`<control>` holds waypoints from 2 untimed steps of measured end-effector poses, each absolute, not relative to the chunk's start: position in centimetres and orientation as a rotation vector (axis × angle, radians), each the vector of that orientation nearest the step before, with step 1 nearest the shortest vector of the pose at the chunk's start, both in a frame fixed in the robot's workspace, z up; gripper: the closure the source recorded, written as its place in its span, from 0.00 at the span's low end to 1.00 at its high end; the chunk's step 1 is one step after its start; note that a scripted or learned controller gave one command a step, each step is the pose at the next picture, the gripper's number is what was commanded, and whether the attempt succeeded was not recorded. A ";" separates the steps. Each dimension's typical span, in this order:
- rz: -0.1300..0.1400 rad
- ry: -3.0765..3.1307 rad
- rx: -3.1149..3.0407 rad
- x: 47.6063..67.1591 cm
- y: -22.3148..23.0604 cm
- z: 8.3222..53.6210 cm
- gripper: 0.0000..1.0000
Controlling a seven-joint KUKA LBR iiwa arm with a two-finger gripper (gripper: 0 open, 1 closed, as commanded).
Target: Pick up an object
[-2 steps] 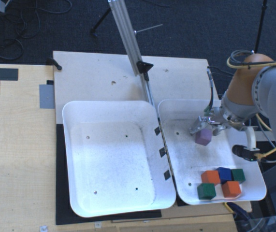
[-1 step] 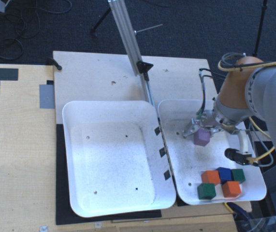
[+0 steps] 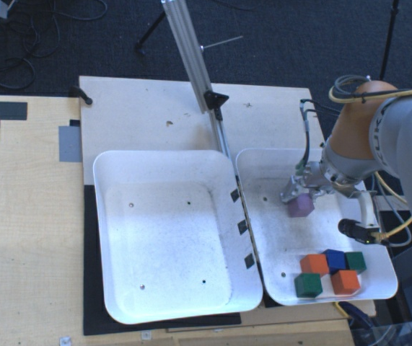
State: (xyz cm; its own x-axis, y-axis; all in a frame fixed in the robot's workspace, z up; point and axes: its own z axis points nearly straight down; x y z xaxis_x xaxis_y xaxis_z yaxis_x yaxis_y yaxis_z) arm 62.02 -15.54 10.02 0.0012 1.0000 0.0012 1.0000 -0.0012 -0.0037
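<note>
My gripper (image 3: pixel 299 195) reaches down into the right bin (image 3: pixel 274 171) near its middle. A purple block (image 3: pixel 301 206) sits between its fingertips, and the fingers are shut on it. Several more blocks lie grouped at the bin's front right corner: an orange block (image 3: pixel 313 264), a blue block (image 3: pixel 335 257), a dark green block (image 3: pixel 356 262), a red-orange block (image 3: pixel 345 282) and a green block (image 3: pixel 308 285).
The left bin (image 3: pixel 112 193) stands beside the right one, with black clips (image 3: pixel 242 226) along the shared rim. A slanted metal rail (image 3: pixel 191 56) rises behind the bins. The grey arm (image 3: pixel 371 135) and its cables hang over the right bin's right edge.
</note>
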 end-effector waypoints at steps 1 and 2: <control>-0.005 -2.227 -2.217 58.4 -9.3 19.5 1.00; 0.001 -2.222 -2.216 59.0 -6.0 19.0 1.00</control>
State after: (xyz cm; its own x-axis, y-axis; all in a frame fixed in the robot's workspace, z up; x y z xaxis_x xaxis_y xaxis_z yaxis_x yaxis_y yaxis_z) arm 59.01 -6.00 18.97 -0.0026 1.0000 0.0017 1.0000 0.0026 -0.0025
